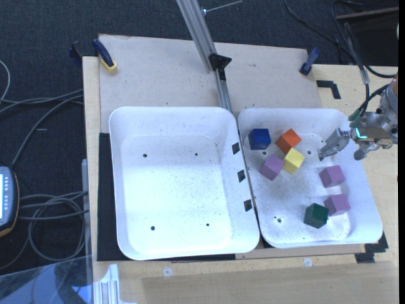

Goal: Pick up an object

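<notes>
Camera view, looking down at a slant. Pale wooden surface point(158, 68) carries two shallow white plastic bins side by side. Left bin point(120, 144) shows only dark specks on its floor. Right bin point(364, 198) holds seven small blocks.

Blocks in the right bin: blue cube point(259, 139) near the bin's upper left; orange cube point(289, 139) just to its right; yellow cube point(293, 160) touching the orange one from below; light purple cube point(273, 166) beside the yellow one, on its left. Further right, a second purple cube point(331, 175), a third purple cube point(338, 203) below it, and a dark green cube point(316, 215) just left of that, near the bin's front edge.

Arm enters from the right. Claw point(335, 144) sits over the right bin's upper right part, above the second purple cube and right of the orange and yellow pair. One grey finger point(331, 145) points left and down. How far the claw is open: cannot tell. No block visible between its fingers.

Blue clamps point(104, 54) at the surface's back corners. A slanted metal pole point(196, 24) rises from between the bins.
</notes>
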### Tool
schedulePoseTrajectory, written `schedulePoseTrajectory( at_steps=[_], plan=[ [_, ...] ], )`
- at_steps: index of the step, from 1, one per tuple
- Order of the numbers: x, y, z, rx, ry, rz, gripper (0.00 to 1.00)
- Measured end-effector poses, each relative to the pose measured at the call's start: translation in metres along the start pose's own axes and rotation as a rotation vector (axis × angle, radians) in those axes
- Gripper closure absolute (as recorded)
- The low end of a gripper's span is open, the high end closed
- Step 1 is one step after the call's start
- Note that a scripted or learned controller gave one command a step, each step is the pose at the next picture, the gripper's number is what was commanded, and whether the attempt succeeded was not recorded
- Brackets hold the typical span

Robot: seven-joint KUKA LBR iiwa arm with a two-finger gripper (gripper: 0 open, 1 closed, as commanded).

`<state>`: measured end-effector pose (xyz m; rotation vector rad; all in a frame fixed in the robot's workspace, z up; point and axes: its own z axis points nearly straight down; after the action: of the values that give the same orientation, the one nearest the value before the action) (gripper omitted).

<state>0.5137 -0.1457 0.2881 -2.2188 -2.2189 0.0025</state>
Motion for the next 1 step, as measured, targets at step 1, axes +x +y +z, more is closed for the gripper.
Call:
schedulePoseTrajectory(
  at_steps=[1],
  plan=[
    [0.0, 0.0006, -0.0017, -0.004, -0.001, -0.001, 0.0]
  ],
)
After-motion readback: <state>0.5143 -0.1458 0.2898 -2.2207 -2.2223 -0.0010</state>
